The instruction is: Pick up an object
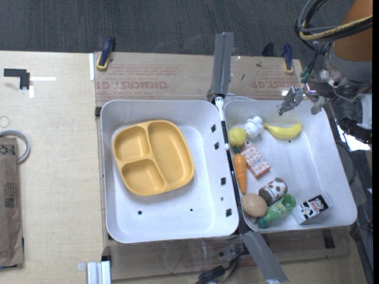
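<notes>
Hand (288, 103) above banana (283, 130), small and blurred — grip unreadable, arm (355, 22) cropped.

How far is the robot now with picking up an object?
Nothing looks picked up yet. The gripper hangs at the far edge of the right bin, just above the banana, with nothing seen between its jaws. The banana, carrot and milk carton lie in that bin. The whole grasp and lift are left.

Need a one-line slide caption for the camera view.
Gripper poised above the banana in the toy-filled right bin; yellow divided plate in the left bin.
</notes>
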